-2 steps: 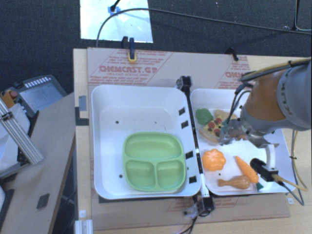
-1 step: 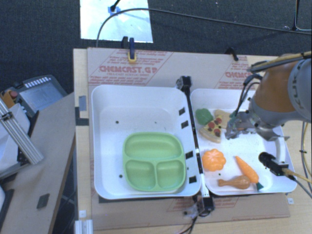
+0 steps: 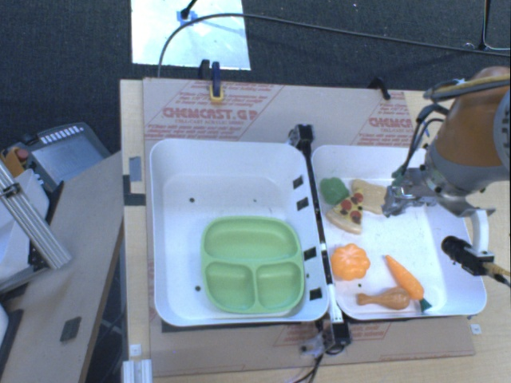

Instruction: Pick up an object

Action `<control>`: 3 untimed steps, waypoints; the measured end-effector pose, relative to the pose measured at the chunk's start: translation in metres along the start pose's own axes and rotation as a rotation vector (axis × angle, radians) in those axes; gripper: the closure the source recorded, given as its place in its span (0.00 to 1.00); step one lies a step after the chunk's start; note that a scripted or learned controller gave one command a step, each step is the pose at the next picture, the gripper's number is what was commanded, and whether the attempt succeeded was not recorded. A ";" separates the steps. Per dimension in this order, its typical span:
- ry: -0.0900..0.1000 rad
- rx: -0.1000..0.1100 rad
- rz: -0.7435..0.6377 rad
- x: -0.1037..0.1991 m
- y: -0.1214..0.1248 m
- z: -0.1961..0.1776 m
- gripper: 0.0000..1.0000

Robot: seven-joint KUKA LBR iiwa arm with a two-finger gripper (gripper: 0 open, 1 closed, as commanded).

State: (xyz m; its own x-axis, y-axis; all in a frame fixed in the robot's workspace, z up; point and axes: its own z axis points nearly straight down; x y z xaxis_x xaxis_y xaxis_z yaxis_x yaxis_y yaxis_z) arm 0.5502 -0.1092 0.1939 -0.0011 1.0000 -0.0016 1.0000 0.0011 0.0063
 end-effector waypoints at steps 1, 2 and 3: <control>0.000 -0.001 -0.002 -0.003 -0.005 -0.062 1.00; 0.002 0.004 -0.007 0.042 -0.005 -0.050 1.00; 0.003 0.005 -0.007 0.091 -0.009 -0.038 1.00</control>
State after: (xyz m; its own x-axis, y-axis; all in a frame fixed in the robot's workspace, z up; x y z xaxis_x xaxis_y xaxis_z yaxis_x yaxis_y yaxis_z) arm 0.5413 -0.0178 0.2312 -0.0079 1.0000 0.0012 1.0000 0.0079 0.0015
